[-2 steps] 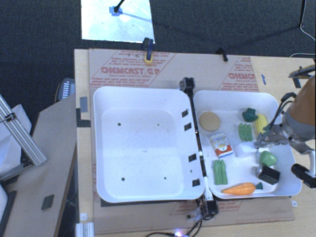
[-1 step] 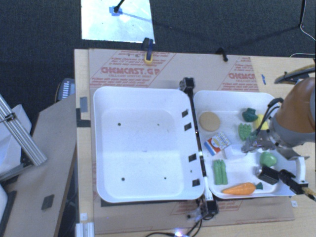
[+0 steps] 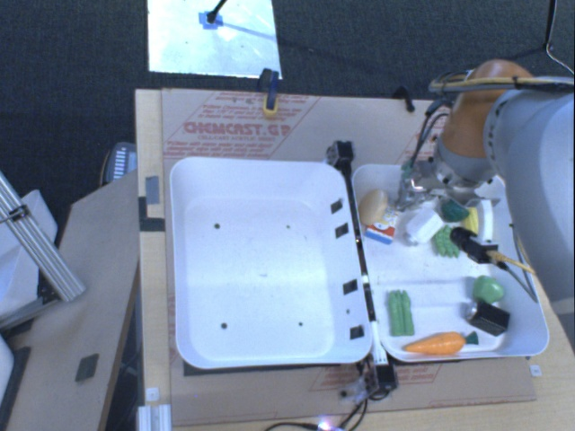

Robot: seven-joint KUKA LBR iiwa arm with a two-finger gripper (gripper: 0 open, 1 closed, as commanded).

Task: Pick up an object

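My gripper [image 3: 409, 196] hangs low over the back part of the right bin [image 3: 539, 330], reaching in from the right. Just left of it lies a tan rounded object [image 3: 372, 206], and below that a small red, white and blue box [image 3: 381, 233]. A white object [image 3: 420, 226] sits directly under the gripper's front side, with a ridged green piece [image 3: 446, 241] and a teal piece [image 3: 454, 212] beside it. Nothing visibly sits in the gripper's grasp.
At the front of the right bin lie a green asparagus bundle [image 3: 400, 311], an orange carrot [image 3: 436, 342], a black block [image 3: 490, 317] and a green rounded object [image 3: 488, 287]. The left bin [image 3: 260, 268] stands alongside, split off by a black-clipped divider [image 3: 352, 241].
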